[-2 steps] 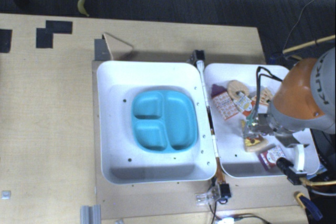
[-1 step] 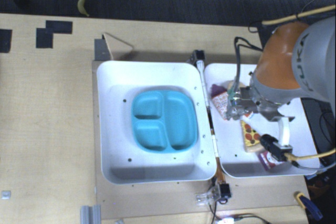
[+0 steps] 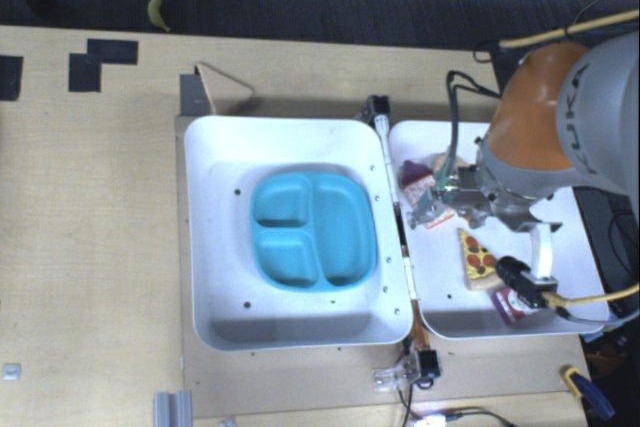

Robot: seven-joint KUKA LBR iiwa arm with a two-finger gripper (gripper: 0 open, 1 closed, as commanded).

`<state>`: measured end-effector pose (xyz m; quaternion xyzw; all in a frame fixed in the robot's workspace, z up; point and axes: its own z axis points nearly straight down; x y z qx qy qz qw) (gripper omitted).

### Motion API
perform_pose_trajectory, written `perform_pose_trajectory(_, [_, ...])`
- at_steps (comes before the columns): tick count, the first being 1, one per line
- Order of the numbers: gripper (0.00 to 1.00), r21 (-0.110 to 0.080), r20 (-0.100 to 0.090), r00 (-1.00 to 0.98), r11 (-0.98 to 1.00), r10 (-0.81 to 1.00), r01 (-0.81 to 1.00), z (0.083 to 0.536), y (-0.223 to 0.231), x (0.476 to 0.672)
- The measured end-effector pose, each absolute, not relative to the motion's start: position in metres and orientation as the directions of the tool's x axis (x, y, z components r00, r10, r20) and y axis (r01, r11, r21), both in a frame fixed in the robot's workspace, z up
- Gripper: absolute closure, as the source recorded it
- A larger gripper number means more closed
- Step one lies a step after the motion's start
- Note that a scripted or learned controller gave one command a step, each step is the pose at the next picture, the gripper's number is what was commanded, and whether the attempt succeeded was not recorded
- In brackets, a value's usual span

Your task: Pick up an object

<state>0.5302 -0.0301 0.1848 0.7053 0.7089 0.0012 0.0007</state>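
Pizza slice toy (image 3: 478,262) just below hand (image 3: 432,200), right bin (image 3: 440,315).

Two bins sit side by side on the tabletop (image 3: 100,245), their inner rims touching. The left bin (image 3: 215,215) holds a divided tray (image 3: 312,227) lying flat near its middle. The arm (image 3: 560,125) reaches in from the right over the right bin (image 3: 440,310), with the hand (image 3: 432,198) low over that bin's left part. A pizza slice toy (image 3: 478,262) lies in the right bin, just in front of the hand, and a small packet (image 3: 415,174) lies just behind the hand
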Motion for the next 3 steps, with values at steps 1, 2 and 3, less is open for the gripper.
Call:
perform_pose_trajectory(1, [0.0,0.001,0.0,-0.003,0.003,1.0,1.0,0.13,-0.09,0.505])
perform_pose_trajectory(2, [0.0,0.019,-0.009,0.0,0.0,1.0,1.0,0.089,-0.086,0.493])
perform_pose_trajectory(3, [1.0,0.027,-0.009,0.0,0.001,1.0,1.0,0.102,-0.086,0.496])
